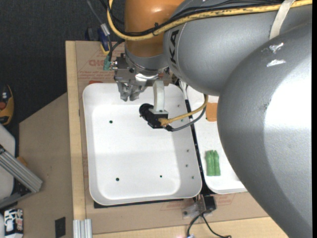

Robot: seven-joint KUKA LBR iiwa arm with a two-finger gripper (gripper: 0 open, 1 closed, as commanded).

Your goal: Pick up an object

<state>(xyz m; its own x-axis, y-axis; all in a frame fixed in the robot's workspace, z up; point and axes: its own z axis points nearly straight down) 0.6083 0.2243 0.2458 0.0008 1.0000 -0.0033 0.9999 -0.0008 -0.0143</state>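
Looking down on the worktop (pixel 49 133), you are seeing the gripper (pixel 130 94) hanging over the upper edge of the left bin (pixel 129 182), up toward twelve o'clock of that bin's floor. Its fingers are pointing down and sitting close together, a narrow stance, and nothing is showing between them, so you are not carrying anything.

The nearest candidate for the pick is the green object (pixel 212 162), which is lying in the right bin (pixel 223 186), just across the divide between the two bins. From the gripper it is sitting at roughly four to five o'clock, well apart, with the left bin's right wall in between. Its long axis is running close to twelve-to-six in this view, tilted only slightly. An orange item (pixel 211 112) is also peeking out in the right bin at about three o'clock from the gripper, but the arm is covering most of it, so its shape is hard to read.

By my reading, the coming move is turning on carrying the gripper across that wall and setting the fingers across the green object's short side.
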